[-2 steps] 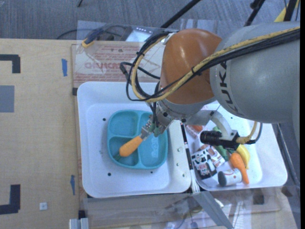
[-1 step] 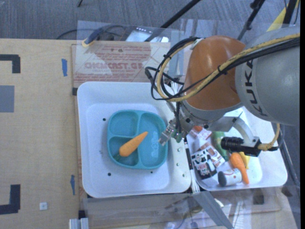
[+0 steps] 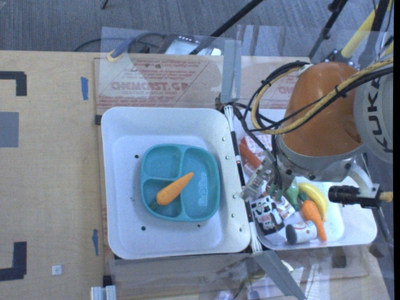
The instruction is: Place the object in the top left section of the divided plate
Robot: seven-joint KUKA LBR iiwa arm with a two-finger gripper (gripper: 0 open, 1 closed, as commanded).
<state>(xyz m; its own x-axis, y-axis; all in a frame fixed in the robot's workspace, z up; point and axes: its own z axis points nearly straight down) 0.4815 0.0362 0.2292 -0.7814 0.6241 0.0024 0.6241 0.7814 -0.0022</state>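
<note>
A carrot [image 3: 174,188] lies across the divided plate's [image 3: 206,209] ridge, not in its ten-o'clock section — the gripper [image 3: 262,189] hangs over the right bin [image 3: 359,230], its grasp impossible to tell.

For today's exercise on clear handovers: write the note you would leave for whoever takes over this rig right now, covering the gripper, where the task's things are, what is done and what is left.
Gripper: low over the near-left part of the right bin, among the toys; its grip is hidden by the arm.
Divided plate: in the middle of the left bin.
Carrot: lies across the plate's central dividers, tip toward the top right, not within the top left section.
Right bin also holds a banana, a second carrot and other small toys.
Done: nothing confirmed.
Left: get the object wholly inside the top left section.
</note>
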